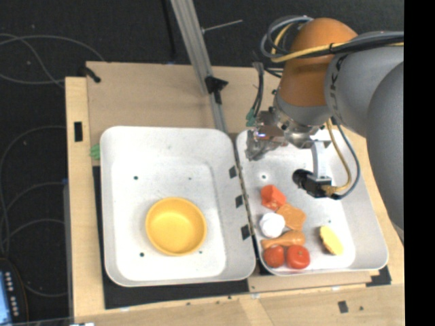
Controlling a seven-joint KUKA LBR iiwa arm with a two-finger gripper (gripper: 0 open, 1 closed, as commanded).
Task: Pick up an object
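Bench view, read left to right, with the divider (239,195) between the two bins as reference. Left of the divider: left bin (129,155), holding a yellow bowl (176,225) upright, well apart from the divider, toward the near edge. Right of the divider: right bin (353,209). Candidate objects sit clustered in its near part, just beside the divider: an orange-red block (273,196) farthest back, an orange flat piece (293,216) touching it, a white round object (273,225) against that piece, an orange strip (290,238) below it, then two red tomato-like balls (274,255) and (298,256) side by side at the near rim. A yellow piece (331,240) lies farther right of the divider, apart from the cluster. My gripper (256,143) hangs over the far end of the right bin, close to the divider, well behind the cluster. Whether my fingers are apart or together I cannot tell; the wrist body hides them. Nothing visible between them. My arm (367,66) is over the bin's right side.
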